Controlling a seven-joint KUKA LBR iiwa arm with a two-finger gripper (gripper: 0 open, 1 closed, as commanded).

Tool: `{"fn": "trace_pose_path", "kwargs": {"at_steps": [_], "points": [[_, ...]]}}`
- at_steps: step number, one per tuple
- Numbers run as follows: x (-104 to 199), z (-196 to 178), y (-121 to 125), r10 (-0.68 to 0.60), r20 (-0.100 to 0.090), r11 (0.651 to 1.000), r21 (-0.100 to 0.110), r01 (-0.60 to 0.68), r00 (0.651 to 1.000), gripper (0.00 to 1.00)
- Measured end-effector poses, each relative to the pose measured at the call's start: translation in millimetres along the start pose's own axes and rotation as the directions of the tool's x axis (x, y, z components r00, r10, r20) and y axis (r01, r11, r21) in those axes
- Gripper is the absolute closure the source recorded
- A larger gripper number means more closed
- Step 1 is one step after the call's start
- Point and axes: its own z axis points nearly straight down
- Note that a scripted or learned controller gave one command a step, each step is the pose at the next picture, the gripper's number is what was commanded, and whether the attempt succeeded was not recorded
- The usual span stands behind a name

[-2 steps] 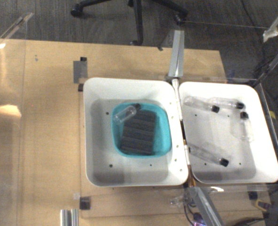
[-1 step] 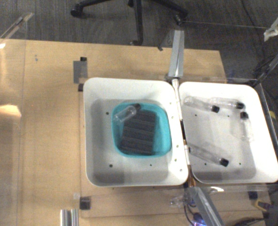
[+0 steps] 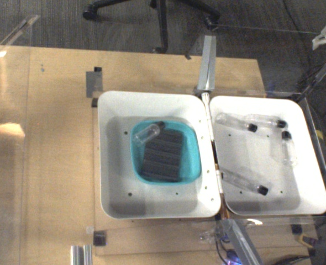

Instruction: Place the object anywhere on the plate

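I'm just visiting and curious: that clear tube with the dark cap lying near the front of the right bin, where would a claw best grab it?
Probably mid-body, from straight above. The clear tube lies flat on the floor of the right bin, slanted, well away from the walls, so fingers could close across its narrow width, crosswise to its length.

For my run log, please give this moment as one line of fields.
plate: teal plate in left bin | on plate: dark ridged block, clear vial at its rim | right bin: clear vials
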Motion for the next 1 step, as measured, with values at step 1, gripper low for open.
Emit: {"fn": "trace_pose_path", "kwargs": {"at_steps": [1], "points": [[-10.2,0.8,-11.8,0.109,0.0,0.994,0.002,-0.109,0.994,0.0]]}}
